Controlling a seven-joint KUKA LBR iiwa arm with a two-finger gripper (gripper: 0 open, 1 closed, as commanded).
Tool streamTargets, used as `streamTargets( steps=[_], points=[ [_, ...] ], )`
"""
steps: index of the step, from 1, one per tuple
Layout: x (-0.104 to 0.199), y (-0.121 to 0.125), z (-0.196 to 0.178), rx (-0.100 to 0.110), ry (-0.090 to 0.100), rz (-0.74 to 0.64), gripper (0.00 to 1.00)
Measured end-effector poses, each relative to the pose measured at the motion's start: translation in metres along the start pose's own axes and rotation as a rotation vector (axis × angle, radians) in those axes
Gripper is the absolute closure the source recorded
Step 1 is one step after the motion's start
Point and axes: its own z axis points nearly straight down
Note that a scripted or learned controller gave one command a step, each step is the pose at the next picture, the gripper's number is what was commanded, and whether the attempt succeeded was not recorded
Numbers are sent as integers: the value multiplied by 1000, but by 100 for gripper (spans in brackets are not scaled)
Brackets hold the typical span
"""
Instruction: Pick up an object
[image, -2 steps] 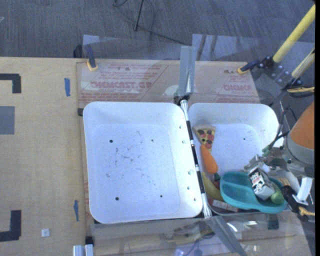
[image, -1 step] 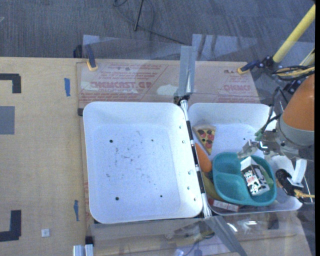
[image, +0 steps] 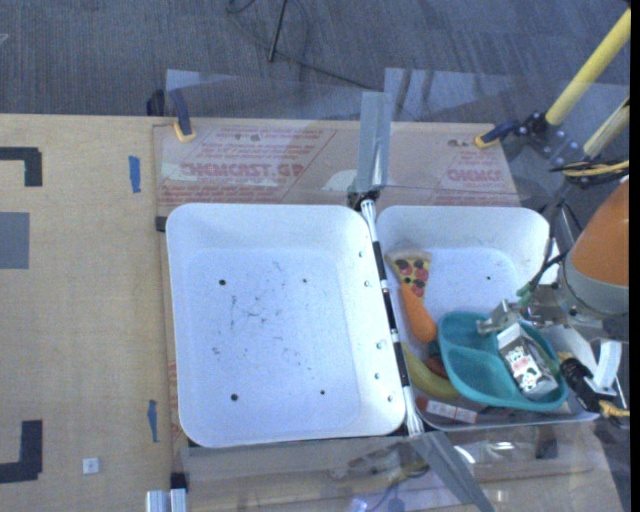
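Two shallow white bins sit side by side on the wooden surface (image: 80, 330), which carries blue tape marks and black corner marks on its left part. The left bin (image: 280, 320) shows a scuffed white floor with a few small dark holes. The right bin (image: 470, 235) holds a cluster of things crowded toward its near end. A teal bowl (image: 475, 365) lies tilted there, its open side facing up and toward the right, and a small printed card or packet (image: 522, 366) rests inside it. Just left of the bowl an orange carrot-shaped toy (image: 418, 315) lies lengthwise, and at its far end, touching it, is a slice of toy pizza (image: 411, 268). A yellow banana (image: 428, 378) pokes out from under the bowl's left edge, and a flat red and white item (image: 450, 410) lies along the bin's near wall, partly covered by the bowl. The arm (image: 605, 250) comes in from the right, its orange band and grey wrist hanging over the right bin's right side. The pincer (image: 515, 320) sits low at the bowl's far rim, right above the printed card; the metal parts there blur together, so I cannot tell how far apart it stands or whether it has hold of anything.
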Motion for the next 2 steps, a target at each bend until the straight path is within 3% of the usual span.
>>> streamTargets(
  steps=[1, 2],
  points=[
    [-1, 6, -16, -18, -5, 0, 100],
    [-1, -1, -6, -4, -7, 204, 100]
  ],
)
